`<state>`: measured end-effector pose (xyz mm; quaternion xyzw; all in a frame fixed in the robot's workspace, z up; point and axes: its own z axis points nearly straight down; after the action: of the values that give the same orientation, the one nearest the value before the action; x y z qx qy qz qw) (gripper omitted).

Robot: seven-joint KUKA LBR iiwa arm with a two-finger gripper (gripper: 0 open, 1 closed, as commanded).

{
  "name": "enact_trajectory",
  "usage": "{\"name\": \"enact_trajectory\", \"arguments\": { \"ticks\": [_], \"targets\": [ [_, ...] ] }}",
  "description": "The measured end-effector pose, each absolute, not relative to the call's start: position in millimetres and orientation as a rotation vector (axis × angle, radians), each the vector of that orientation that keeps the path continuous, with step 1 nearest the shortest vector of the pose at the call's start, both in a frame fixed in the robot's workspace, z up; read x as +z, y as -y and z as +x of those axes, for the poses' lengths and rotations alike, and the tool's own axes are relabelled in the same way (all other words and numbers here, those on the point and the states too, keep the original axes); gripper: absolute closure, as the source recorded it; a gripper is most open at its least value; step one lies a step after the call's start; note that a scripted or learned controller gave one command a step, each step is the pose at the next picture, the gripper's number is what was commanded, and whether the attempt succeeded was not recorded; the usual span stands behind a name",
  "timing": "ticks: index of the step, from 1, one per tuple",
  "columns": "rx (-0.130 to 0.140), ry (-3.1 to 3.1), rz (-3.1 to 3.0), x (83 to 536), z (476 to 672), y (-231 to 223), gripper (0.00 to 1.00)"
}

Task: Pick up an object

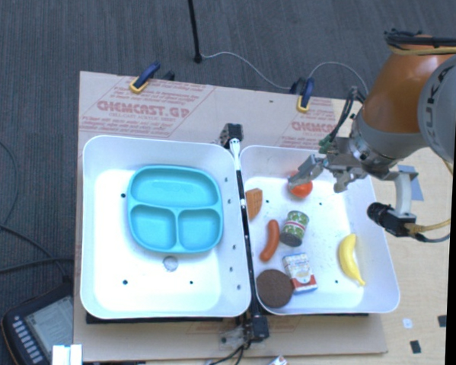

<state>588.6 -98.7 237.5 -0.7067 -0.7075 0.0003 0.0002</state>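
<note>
My gripper [325,175] hangs over the far part of the right bin [377,247], open, with nothing between its fingers. A red tomato-like ball [301,189] lies just below the left fingertip [307,171]; whether they touch I cannot tell. Nearer in the same bin lie an orange wedge [252,202], a red sausage [270,240], a small green can [294,227], a little carton [300,271], a brown round cookie [274,288] and a yellow banana [351,258].
The left bin [107,233] holds a blue divided plate [175,209]. A ridge [240,217] separates the two bins. Clamps [304,94] and cables sit at the board's far edge.
</note>
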Motion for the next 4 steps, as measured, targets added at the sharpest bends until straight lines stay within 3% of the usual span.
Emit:
{"name": "enact_trajectory", "arguments": {
  "ticks": [1, 2, 3, 4],
  "targets": [
    [0.004, 2.219, -2.220, 137, 573.1, 134, 0.00],
    [-0.004, 2.224, -2.225, 88, 493.5, 111, 0.00],
    [-0.009, 2.225, -2.230, 99, 495.2, 111, 1.00],
    [-0.002, 2.225, -2.221, 185, 607.0, 70, 1.00]
  ]
}}
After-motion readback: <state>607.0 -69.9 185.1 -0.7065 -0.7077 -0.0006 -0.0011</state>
